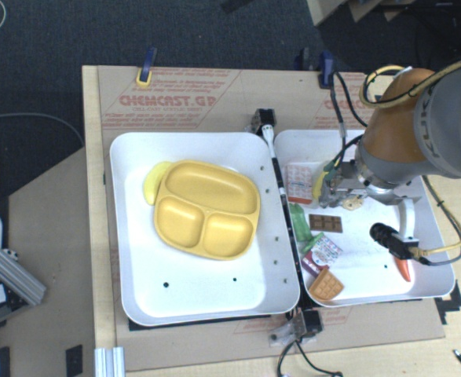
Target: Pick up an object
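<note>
The tool [342, 196] hangs low in the right bin [426, 285], just above the small items crowded along its left side: a red-and-white packet [299, 181], a brown bar [326, 224], a green wrapper [301, 225] and a waffle-patterned snack [327, 286]. Whether it is open, closed or gripping cannot be told, so the pick is judged not yet done, with nothing seen lifted. Room is tight against the rim between the bins, while the left bin [136, 234], bearing a yellow divided tray [205, 209], has bare floor towards its near edge.
</note>
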### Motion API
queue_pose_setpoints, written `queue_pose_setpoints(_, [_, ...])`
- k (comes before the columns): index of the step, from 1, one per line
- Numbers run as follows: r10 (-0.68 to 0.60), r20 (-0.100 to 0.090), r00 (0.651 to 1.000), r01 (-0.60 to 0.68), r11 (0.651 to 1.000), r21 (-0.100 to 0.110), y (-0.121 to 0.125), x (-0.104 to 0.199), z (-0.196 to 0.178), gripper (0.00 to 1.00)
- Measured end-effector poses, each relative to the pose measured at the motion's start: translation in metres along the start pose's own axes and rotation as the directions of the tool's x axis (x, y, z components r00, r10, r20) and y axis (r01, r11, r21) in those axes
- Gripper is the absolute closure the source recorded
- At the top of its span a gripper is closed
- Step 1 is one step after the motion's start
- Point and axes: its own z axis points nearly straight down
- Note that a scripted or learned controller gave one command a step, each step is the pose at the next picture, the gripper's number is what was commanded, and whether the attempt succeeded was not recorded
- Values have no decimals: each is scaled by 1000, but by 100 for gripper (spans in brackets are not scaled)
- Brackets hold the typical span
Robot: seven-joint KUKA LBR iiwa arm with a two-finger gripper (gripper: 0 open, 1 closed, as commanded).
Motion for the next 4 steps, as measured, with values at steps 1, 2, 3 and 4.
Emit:
queue_pose_setpoints(1, [-1,4,1000,0,1000,3,5,-10,-50,100])
queue_pose_setpoints(2, [-2,3,1000,2,1000,2,9,-9,-93,100])
queue_pose_setpoints(3, [-3,3,1000,3,1000,3,10,-9,-127,100])
queue_pose_setpoints(4, [-6,1,1000,6,1000,5,45,34,-114,100])
